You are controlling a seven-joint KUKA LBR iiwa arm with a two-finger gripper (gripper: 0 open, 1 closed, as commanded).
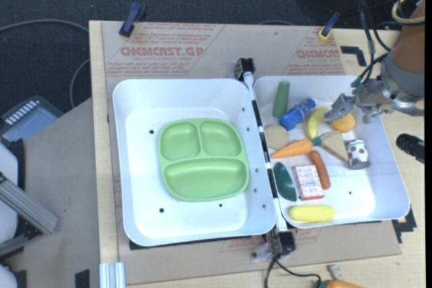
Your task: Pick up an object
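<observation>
The right bin holds several toy foods. Among them are a green cucumber, a blue bottle, a yellow banana, an orange fruit, a carrot, a small red-and-white can, a sausage, a red-and-white box and a corn cob. My gripper hangs over the bin's far right part, just above the orange fruit. Its fingers are spread open and nothing sits between them.
The left bin holds a green divided plate. A dark green piece lies by the divider between the bins. Blue clamps and cables sit along the bench's far edge.
</observation>
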